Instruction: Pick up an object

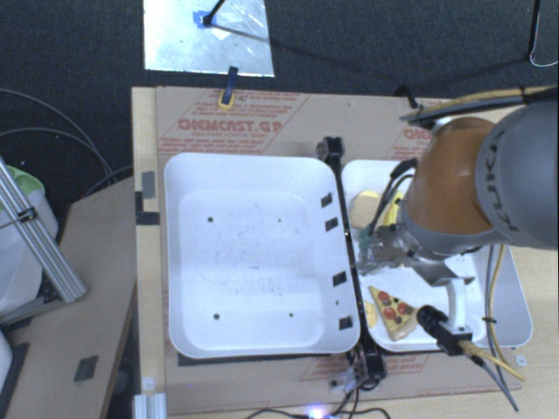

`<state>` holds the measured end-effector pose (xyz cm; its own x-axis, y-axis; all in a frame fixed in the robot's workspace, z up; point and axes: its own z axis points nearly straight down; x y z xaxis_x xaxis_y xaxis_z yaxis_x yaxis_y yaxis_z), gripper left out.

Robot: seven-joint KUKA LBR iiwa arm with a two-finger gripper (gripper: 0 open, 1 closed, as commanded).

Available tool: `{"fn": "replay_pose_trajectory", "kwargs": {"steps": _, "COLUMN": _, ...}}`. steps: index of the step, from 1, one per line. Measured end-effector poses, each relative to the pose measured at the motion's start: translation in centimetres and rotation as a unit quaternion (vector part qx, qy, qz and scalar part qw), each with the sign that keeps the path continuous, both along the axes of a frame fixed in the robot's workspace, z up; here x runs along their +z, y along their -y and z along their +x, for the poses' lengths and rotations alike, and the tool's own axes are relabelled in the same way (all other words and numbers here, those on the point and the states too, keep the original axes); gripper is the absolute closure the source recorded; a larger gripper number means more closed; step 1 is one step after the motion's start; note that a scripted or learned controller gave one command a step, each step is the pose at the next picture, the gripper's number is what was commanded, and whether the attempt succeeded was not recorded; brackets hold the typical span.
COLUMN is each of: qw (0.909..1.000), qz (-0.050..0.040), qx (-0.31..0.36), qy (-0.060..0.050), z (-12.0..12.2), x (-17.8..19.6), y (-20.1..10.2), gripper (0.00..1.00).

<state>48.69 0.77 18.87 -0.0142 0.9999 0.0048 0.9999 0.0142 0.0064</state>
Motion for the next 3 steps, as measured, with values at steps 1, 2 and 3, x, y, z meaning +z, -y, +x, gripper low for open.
{"fn": "replay_pose_trajectory", "kwargs": {"steps": 1, "qw": 1.0000, "qz": -0.0012, "qx": -0.002, "qy": 0.001, "z": 0.1, "x": 7.1, "y": -5.3, "gripper": 1.00}}
{"fn": "replay_pose_trajectory", "kwargs": {"steps": 2, "qw": 1.0000, "qz": -0.0021, "qx": -0.005, "qy": -0.001, "z": 0.1, "x": 9.2, "y": -5.0, "gripper": 1.00}}
{"fn": "replay_pose_trajectory", "kwargs": {"steps": 3, "qw": 1.0000, "qz": -0.0015, "qx": -0.004, "qy": 0.002, "z": 0.1, "x": 19.1, "y": -5.1, "gripper": 1.00}}
